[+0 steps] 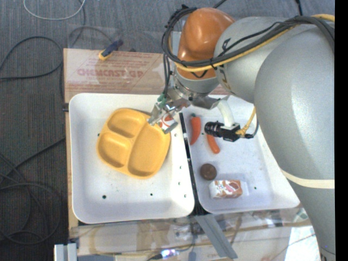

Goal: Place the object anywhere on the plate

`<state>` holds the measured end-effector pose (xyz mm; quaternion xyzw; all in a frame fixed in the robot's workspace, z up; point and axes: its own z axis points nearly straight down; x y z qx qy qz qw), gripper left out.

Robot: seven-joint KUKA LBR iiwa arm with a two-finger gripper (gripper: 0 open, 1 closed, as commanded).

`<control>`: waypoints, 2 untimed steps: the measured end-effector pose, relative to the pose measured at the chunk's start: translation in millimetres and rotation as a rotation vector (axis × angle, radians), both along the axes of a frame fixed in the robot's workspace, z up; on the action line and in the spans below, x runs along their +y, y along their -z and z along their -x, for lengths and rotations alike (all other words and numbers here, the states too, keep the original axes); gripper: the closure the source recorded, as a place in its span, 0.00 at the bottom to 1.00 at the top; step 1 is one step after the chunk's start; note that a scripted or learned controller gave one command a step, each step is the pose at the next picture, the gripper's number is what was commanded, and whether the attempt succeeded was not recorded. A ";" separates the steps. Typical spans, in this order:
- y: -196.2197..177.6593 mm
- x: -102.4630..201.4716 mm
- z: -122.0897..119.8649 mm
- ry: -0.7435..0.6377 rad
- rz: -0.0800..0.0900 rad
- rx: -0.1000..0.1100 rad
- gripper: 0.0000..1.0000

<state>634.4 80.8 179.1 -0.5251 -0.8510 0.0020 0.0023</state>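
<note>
I see the yellow plate [133, 143] lying in the left bin [87, 200], a little above the middle of the frame's left half. It has three moulded compartments, two small ones on its left side and one large one on its right, and all of its surface looks bare.

In the right bin [261, 197] an orange carrot [194, 129] lies just right of the wall shared by the two bins, with a second orange piece [213, 144] close by, partly under a black fitting [222, 130] with a yellow cable. Lower down sit a round brown disc [208, 171] and a small red-and-white packet [227, 188]. The big grey arm [293, 102] covers the upper right of the frame and hides that bin's far corner. A cardboard sheet [109, 75] lies beyond the left bin at the upper left.

The gripper [162, 118] hangs over the plate's upper right rim, near the centre of the frame. Something small and pale with a green touch sits at its tip, but I cannot tell whether that is a held object or part of the claw, nor whether the claw is released or clenched.
</note>
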 end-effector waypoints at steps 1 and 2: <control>0.0 -0.1 0.0 0.000 -0.001 0.000 0.00; -4.7 0.1 -0.4 0.002 -0.001 0.005 1.00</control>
